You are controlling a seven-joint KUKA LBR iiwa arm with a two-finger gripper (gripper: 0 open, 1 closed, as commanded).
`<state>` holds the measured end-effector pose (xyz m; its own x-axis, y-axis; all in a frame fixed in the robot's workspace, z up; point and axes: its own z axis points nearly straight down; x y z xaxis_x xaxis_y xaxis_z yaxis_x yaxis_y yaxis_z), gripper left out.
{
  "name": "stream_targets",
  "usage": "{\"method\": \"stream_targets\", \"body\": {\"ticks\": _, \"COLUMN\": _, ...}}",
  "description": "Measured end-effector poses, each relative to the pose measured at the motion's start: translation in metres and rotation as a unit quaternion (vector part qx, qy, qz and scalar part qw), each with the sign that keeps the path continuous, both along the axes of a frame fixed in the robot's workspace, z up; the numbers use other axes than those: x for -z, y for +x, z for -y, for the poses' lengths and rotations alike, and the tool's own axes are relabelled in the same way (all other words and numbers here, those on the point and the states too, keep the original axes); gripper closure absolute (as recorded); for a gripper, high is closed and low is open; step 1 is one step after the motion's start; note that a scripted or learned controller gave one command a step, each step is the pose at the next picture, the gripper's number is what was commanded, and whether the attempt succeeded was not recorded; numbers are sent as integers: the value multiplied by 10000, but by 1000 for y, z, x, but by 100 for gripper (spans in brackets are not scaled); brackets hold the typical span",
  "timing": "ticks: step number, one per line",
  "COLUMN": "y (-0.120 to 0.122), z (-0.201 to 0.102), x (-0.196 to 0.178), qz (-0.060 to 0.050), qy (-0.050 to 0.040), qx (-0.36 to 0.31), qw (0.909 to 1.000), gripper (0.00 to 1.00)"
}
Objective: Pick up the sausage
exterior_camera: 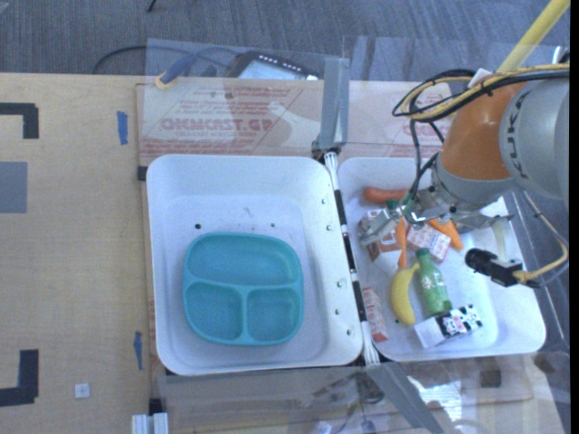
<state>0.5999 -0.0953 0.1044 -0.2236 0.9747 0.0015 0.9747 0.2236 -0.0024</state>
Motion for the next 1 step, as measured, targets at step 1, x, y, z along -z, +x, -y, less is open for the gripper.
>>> {"method": "stream_targets", "body": {"ticks": 1, "y": 55, "z": 6, "x": 18, "qz": -55, "qy": 33, "qx": -1213, "qw": 9926, "gripper": 0}}
